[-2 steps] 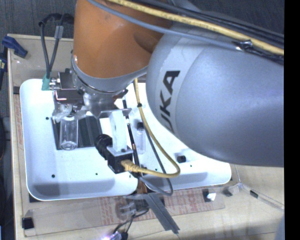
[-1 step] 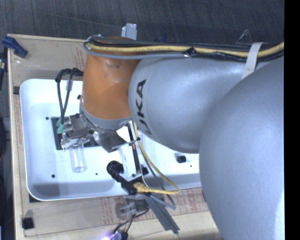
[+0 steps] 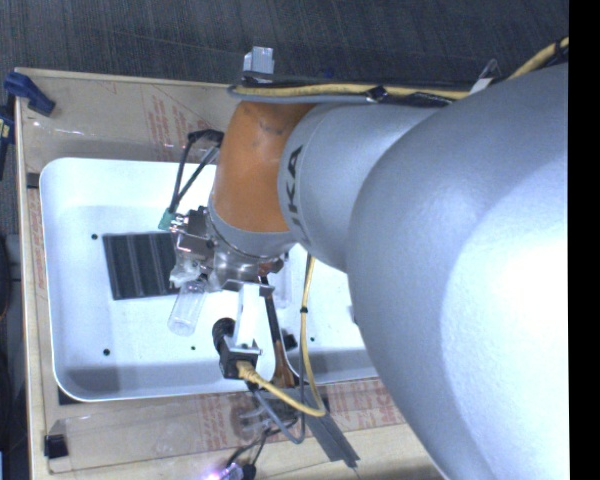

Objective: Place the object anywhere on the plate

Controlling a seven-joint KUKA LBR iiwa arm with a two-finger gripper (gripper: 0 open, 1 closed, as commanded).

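A dark, ribbed rectangular plate lies flat on the floor of the left white bin, left of centre. My gripper hangs low over the bin just right of the plate's right edge, pointing down and to the left. The orange band and grey wrist sit right above it and hide what is under it. I cannot make out any object at the gripper.
The arm's grey bulk covers the right bin and most of the bench. Cables loop down over the left bin's front wall. A blue clamp sits at the bench's far left corner. White bin floor lies left of and in front of the plate.
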